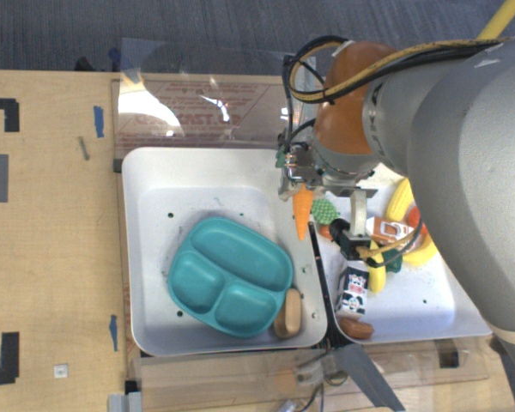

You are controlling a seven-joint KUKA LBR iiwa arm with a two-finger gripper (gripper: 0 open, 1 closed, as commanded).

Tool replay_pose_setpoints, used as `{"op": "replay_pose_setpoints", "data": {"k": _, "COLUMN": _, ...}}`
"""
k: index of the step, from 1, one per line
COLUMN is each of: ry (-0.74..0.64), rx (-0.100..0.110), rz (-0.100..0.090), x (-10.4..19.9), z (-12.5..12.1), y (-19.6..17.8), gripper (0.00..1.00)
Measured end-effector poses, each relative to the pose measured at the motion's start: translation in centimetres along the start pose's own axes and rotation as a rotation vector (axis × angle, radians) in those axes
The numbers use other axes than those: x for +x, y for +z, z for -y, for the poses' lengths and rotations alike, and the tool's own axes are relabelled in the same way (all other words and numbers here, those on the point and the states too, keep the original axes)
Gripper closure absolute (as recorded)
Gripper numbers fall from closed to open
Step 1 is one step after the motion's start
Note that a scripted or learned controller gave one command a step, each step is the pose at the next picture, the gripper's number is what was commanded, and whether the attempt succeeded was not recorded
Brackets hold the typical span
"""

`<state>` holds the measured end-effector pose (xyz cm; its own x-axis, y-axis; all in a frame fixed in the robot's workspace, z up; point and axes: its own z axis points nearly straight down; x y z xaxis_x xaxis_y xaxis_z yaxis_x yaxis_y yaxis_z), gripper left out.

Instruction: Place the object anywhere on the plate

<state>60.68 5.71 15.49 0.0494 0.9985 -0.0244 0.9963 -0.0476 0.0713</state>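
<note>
The gripper (299,181) hangs over the rim between the two bins (146,187), toward their far edge, and seems to pinch the top of a carrot (302,213), which hangs point-down beneath it. The carrot's long axis runs toward the near edge. The teal plate (232,273) lies in the left bin, to the left and nearer. The carry likely runs diagonally that way. A bread roll (288,313) touches the plate's near right edge.

Robot lab: plywood bench (51,256), white bins (146,230), cabled arm (446,118).
</note>
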Motion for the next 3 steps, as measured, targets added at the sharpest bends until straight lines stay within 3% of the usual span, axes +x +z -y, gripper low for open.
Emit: {"op": "replay_pose_setpoints", "data": {"k": 3, "ry": 0.012, "rx": 0.005, "rz": 0.007, "x": 0.37, "z": 0.32, "y": -0.23, "gripper": 1.00}}
